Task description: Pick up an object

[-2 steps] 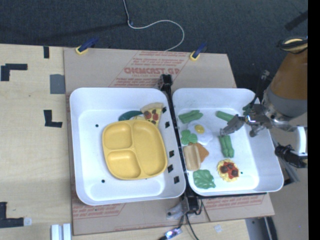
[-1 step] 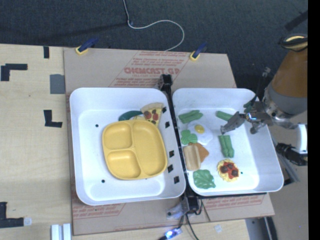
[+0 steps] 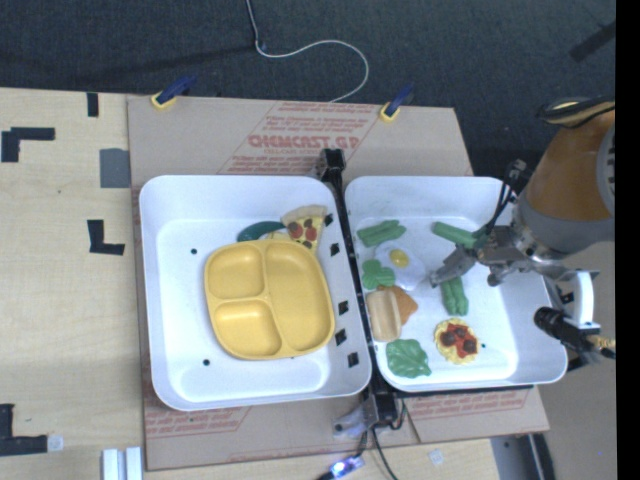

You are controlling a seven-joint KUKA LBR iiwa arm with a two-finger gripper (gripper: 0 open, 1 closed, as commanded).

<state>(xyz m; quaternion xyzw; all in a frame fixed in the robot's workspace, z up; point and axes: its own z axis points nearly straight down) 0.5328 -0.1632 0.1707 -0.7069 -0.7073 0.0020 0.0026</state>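
Note:
The right bin holds several toy foods: a green pod, a green strip, a fried egg, a green leaf piece, a bread slice, a dark green leaf, a small round pizza and a short green piece. My gripper reaches in from the right and stands open over the bin's middle. Its fingers are spread just above the short green piece, with nothing held between them.
In the left bin lies a yellow divided plate. A pizza slice and a dark green item sit behind it. The arm's grey and orange body hangs over the right bin's right rim.

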